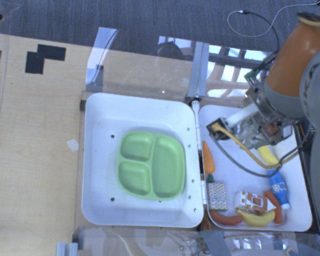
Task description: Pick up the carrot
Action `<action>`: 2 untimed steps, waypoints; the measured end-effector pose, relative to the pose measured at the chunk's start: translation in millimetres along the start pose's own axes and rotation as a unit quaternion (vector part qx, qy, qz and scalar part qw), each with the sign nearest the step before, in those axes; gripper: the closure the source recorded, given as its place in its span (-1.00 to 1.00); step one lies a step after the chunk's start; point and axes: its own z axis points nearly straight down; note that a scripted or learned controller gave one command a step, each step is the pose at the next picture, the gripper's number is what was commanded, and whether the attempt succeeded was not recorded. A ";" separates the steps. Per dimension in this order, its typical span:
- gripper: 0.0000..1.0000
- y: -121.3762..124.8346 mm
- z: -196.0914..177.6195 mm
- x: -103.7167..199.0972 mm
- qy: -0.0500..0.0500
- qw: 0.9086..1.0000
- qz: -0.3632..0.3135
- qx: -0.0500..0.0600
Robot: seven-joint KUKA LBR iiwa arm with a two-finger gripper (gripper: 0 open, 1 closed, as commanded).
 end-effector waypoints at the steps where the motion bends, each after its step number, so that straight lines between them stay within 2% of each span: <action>1: 1.00 -20.0 -34.1 -17.9 0.003 0.989 -0.150 0.000; 2: 1.00 12.2 44.1 -64.0 0.002 0.952 -0.305 0.001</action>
